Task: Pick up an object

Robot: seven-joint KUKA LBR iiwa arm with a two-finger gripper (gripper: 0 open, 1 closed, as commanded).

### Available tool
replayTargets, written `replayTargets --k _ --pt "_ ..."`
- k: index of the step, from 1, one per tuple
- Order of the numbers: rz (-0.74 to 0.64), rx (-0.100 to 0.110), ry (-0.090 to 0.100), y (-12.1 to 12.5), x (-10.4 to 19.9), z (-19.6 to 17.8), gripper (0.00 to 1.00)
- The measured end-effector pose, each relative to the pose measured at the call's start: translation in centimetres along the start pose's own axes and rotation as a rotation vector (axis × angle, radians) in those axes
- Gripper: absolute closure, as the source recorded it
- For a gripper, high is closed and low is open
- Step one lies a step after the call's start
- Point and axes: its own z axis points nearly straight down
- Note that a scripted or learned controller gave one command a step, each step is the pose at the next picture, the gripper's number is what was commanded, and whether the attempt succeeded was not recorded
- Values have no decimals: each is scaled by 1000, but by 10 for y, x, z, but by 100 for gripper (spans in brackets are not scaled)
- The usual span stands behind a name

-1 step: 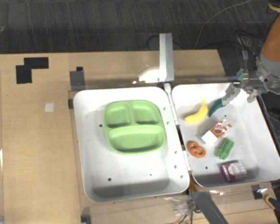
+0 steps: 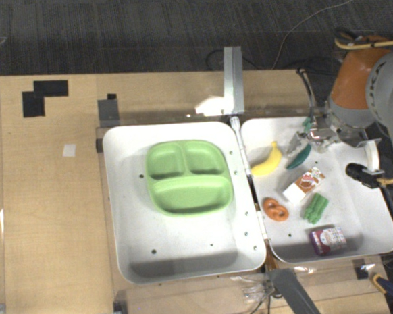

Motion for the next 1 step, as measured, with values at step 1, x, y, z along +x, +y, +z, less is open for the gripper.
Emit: replayTargets --k 1 --pt "-6 -9 -1 4 1 -15 100"
